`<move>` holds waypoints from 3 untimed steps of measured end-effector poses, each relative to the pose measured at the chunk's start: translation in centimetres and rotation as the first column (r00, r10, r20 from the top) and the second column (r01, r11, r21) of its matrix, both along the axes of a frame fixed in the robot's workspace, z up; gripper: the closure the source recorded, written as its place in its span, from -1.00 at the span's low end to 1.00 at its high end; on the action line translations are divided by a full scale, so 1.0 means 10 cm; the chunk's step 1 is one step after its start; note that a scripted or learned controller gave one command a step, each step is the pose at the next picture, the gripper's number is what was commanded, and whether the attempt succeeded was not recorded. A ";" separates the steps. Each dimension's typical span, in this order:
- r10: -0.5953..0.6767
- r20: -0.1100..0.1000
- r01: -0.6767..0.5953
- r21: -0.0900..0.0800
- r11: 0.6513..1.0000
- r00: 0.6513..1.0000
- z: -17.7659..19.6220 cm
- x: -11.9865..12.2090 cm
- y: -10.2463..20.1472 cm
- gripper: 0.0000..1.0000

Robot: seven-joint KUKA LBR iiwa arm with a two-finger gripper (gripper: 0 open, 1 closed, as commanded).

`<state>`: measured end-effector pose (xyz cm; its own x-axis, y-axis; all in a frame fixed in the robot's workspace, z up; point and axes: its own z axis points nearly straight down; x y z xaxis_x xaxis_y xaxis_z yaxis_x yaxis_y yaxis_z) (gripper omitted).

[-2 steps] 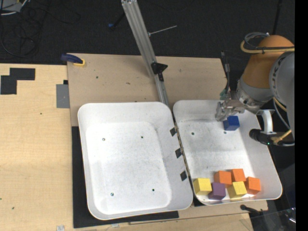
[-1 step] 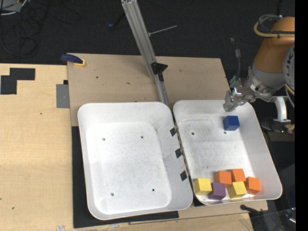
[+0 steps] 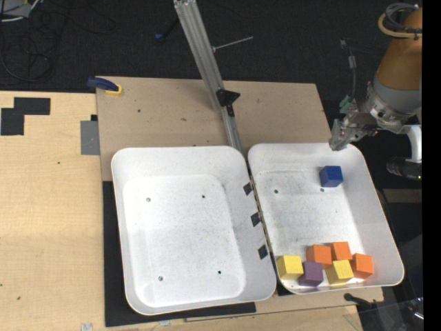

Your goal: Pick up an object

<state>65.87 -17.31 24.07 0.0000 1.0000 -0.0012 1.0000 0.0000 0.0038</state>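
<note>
Brown bench board [image 3: 207, 109] sits on a lighter wood-grain tabletop [image 3: 41, 205] with black and grey tape patches [image 3: 26, 110] at left. Dark carpeted floor [image 3: 103, 33] behind, cables [image 3: 21, 9] trailing (top left corner). A slanted aluminium rail [image 3: 203, 54] crosses the board; blue-yellow clamp [image 3: 105, 85] on its edge.

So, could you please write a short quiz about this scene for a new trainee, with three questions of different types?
1. True or false: the blue cube lies in the same bin as the cluster of blocks.
2. Multiple choice: the gripper is over which part of the right bin? A) its near edge B) its far rim C) its middle
3. Fill in: the purple block sits between two ______ blocks.

Key: 1. True. 2. B. 3. yellow.
</note>
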 end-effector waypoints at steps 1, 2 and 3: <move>0.001 0.001 -0.001 0.000 1.000 1.000 0.54 0.01 -0.02 1.00; 0.004 -0.008 -0.004 0.003 1.000 1.000 0.35 -0.13 0.42 1.00; 0.003 -0.010 -0.003 0.004 1.000 1.000 0.20 -0.37 0.83 1.00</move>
